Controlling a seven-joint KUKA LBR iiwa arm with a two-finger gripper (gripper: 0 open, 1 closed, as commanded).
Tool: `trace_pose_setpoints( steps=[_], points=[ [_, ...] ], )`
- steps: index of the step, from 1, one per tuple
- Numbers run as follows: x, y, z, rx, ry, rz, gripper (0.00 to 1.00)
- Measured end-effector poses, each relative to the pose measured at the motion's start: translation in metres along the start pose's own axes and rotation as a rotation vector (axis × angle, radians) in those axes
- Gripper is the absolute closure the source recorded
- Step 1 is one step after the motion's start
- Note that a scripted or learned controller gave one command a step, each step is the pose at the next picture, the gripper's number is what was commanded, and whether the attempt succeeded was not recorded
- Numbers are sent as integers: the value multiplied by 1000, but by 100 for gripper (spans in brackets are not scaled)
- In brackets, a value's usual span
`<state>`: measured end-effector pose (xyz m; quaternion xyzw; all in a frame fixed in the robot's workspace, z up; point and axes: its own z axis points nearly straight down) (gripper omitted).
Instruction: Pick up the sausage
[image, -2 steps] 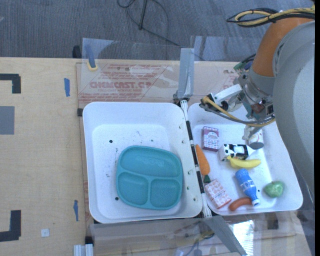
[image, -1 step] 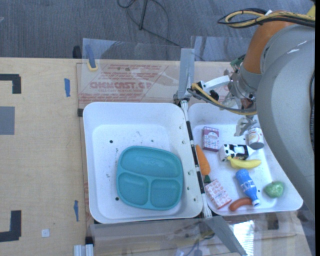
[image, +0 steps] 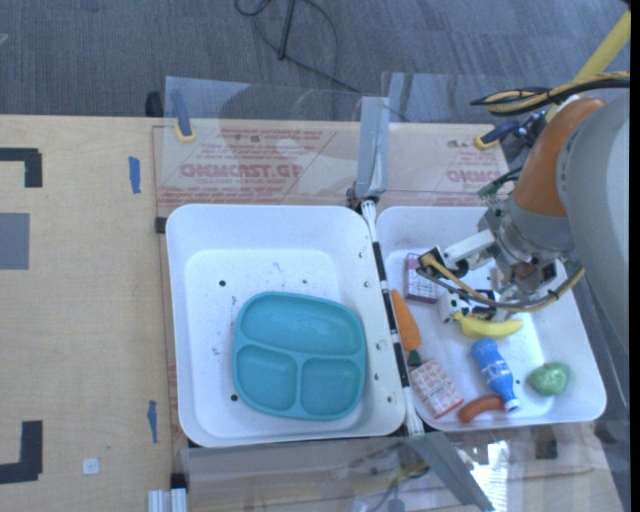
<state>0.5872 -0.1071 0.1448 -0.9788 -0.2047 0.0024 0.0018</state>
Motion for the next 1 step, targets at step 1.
trace_pose_setpoints(
  steps=[1],
  points=[
    [-9, 87, 51, -3, 3, 45, 0]
  ],
)
